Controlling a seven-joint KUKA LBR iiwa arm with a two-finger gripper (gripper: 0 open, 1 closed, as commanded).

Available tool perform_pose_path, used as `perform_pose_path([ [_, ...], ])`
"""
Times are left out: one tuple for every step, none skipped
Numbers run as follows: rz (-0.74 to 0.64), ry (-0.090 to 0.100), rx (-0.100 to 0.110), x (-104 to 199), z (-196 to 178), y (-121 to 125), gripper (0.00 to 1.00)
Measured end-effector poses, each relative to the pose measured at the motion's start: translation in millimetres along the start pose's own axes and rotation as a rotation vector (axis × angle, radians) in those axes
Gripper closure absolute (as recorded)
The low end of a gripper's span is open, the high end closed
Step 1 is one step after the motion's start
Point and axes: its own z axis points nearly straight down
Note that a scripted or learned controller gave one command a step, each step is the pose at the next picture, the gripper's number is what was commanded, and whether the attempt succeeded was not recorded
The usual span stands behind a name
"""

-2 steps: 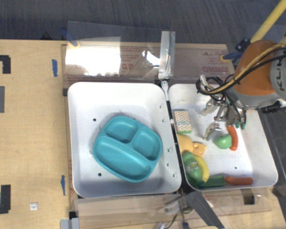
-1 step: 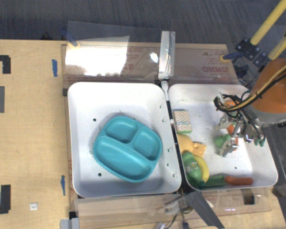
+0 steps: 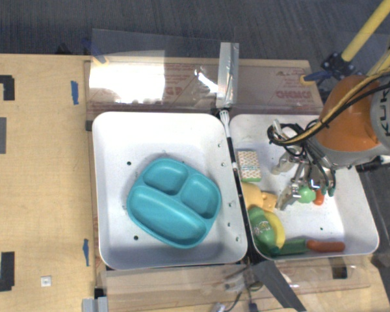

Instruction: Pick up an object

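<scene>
My gripper (image 3: pixel 298 188) hangs low over the middle of the right bin (image 3: pixel 357 207), below the arm's orange band (image 3: pixel 351 125). A small green object (image 3: pixel 307 195) with an orange-red piece (image 3: pixel 319 199) beside it sits right at the gripper's tip; whether it is gripped is unclear. A yellow toy (image 3: pixel 262 200) lies just left of the gripper. Along the bin's front lie a green-and-yellow fruit (image 3: pixel 266 229), a green pepper (image 3: pixel 292 246) and a red chili (image 3: pixel 326 245). A small striped box (image 3: pixel 249 164) rests near the bin's left wall.
The left bin (image 3: pixel 110 174) holds a teal divided plate (image 3: pixel 174 201). A clear plastic sheet (image 3: pixel 182 77) and a metal upright (image 3: pixel 227 70) stand behind the bins. Black and yellow cables (image 3: pixel 292 134) loop by the wrist.
</scene>
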Motion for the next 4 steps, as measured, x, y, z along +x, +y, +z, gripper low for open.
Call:
perform_pose_path([
  [-0.001,-0.016,0.001,-4,-14,0,1.00],
  [0.098,-0.006,0.001,-39,-187,-6,1.00],
  [0.303,0.002,0.001,-69,-215,43,1.00],
  [0.599,0.007,0.003,-58,-220,75,1.00],
])
